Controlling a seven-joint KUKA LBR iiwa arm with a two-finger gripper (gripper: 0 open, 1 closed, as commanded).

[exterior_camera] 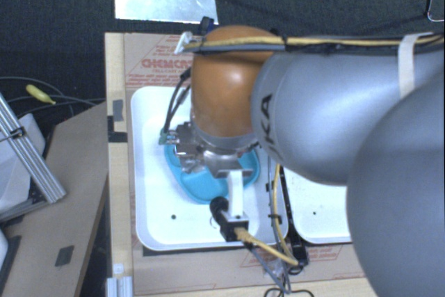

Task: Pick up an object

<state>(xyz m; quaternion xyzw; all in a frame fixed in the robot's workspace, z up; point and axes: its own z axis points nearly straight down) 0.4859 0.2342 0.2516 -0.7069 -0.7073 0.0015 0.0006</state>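
Claw (201, 174) sits low over blue object (197, 186), fingers hidden.

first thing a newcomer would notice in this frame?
The grey arm fills the right half of the camera view, its orange band hanging over the left bin. Under the wrist, a blue object lies in that bin, mostly covered by the arm. A yellowish cable runs along the top of the arm.
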